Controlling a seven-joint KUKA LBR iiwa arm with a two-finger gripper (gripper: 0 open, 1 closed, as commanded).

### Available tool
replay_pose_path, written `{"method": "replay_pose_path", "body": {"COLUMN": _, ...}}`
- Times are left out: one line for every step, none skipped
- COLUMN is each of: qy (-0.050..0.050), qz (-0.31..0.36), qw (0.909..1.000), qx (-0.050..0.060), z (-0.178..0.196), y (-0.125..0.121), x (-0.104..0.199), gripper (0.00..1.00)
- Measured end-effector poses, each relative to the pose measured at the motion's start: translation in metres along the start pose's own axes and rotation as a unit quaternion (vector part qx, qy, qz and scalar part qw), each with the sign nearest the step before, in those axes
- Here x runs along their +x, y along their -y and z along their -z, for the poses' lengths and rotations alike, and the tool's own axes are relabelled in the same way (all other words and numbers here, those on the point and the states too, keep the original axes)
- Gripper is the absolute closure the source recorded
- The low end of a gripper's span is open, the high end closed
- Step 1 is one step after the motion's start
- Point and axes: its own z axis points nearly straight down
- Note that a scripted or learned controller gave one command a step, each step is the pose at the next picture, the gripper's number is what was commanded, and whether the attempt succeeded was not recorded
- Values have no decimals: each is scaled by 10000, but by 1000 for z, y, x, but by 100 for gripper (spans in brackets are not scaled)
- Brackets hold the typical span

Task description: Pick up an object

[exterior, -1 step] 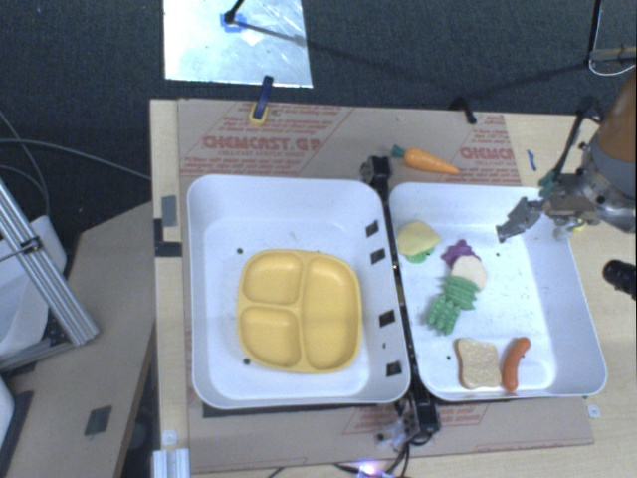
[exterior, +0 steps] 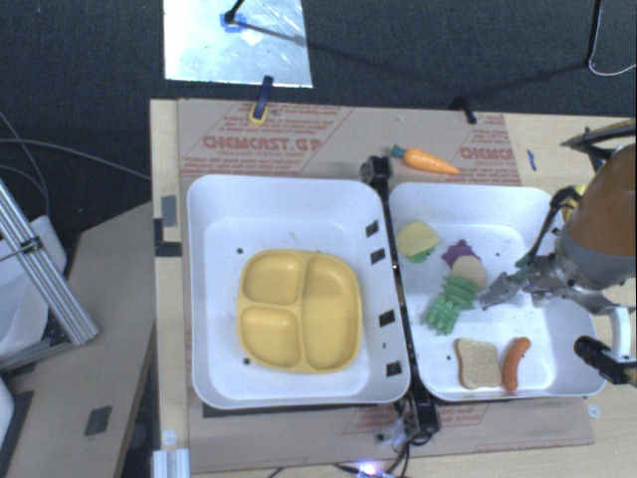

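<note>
We see a surface covered in printed cardboard, set on dark carpet, carrying two white bins. The left bin holds a yellow divided plate. In the right bin the hand hovers just beside the green toy, whose long axis runs diagonally from upper right to lower left; we cannot tell whether the hand is open or closed. A sausage lies near toast.

Your arm enters from right edge, orange band uppermost, grey wrist below it. Wrist angles down and leftward. Gripper sits at arm's left end, pointing left, low over bin floor. You can't read finger spacing from this angle; tip looks dark and narrow.
</note>
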Motion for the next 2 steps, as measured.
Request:
{"method": "replay_pose_path", "body": {"qy": 0, "qz": 76, "qw": 9999, "qx": -82, "z": -17, "y": -49, "x": 91, "gripper": 0}}
{"method": "replay_pose_path", "body": {"qy": 20, "qz": -9, "qw": 10000, "qx": -52, "z": -35, "y": -2, "x": 44, "gripper": 0}}
